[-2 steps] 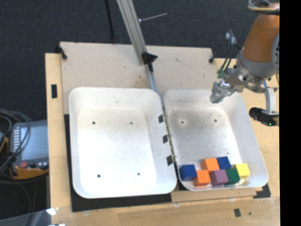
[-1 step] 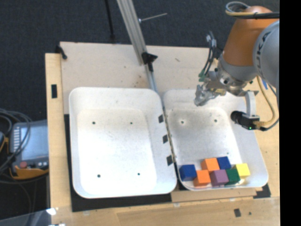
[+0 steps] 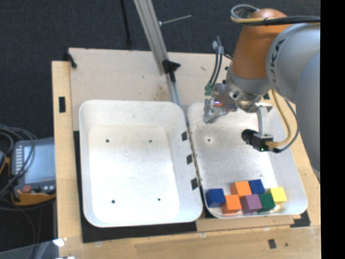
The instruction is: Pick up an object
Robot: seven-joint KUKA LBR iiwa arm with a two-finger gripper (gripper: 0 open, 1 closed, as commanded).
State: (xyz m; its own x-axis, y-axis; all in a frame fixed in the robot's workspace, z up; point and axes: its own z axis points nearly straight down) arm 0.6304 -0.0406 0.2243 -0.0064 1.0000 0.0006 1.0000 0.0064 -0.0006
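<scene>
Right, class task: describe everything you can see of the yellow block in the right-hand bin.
The yellow block is a small, plain cube, matte like painted wood or foam. It sits flat on the floor of the right bin, near the front right corner, at the right end of the cluster of blocks. A green block presses against its left side. The gripper is far from it, at the bin's back.

Coloured blocks (image 3: 246, 196) lie clustered at the right bin's (image 3: 226, 155) near edge.

Slanted aluminium rail (image 3: 153, 34) behind bins; grey pendant (image 3: 33, 163) at bench's left.
</scene>
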